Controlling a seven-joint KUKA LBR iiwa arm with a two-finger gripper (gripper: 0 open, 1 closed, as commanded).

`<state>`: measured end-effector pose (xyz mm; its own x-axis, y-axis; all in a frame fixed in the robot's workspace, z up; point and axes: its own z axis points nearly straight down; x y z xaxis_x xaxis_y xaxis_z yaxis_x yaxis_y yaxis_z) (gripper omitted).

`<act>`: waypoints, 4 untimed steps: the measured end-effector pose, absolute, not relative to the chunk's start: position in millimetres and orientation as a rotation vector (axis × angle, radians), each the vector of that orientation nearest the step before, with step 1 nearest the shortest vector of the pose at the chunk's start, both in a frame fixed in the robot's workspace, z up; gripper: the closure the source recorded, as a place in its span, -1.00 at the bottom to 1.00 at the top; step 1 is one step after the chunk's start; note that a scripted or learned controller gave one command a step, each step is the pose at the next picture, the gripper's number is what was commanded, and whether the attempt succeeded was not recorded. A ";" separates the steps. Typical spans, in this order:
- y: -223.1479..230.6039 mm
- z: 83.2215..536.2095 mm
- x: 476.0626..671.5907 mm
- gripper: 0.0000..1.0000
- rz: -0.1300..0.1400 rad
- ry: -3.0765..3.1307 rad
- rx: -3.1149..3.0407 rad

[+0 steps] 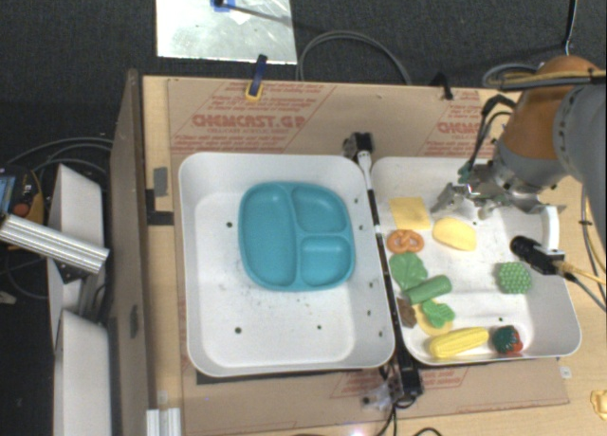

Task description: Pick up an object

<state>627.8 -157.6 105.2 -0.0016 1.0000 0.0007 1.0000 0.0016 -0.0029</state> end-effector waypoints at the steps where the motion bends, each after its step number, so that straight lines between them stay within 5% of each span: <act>1: -191.9 177.7 671.6 -1.00 -0.007 -2.235 -2.223; 2: -180.0 130.4 633.3 -1.00 0.002 -2.220 -2.219; 3: -130.6 82.4 670.2 -1.00 -0.004 -2.233 -2.211; 4: -179.8 98.5 669.0 -1.00 -0.002 -2.224 -2.225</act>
